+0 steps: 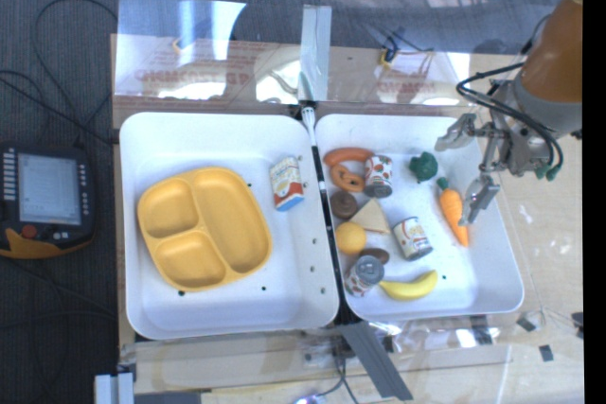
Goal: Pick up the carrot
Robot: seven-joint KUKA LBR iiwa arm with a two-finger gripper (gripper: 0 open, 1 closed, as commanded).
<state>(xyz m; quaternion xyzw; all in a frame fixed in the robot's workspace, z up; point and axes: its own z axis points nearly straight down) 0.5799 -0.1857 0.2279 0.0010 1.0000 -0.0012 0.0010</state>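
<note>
Hovering spread-fingered, the grey two-finger gripper (471, 164) sits just above-right of the small orange carrot (454, 212), whose length runs top-to-bottom.

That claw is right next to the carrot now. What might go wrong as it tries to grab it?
The carrot lies close to the right bin's side wall, so a finger could catch the wall. The gripper seems spread over the carrot's top end; closing there, it might pinch only the tip and let it slip. The broccoli nearby could get nudged.

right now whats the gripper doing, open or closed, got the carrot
Gripper: open, fingers spread wide, holding nothing; one fingertip sits beside the carrot, which lies in the right bin.
</note>
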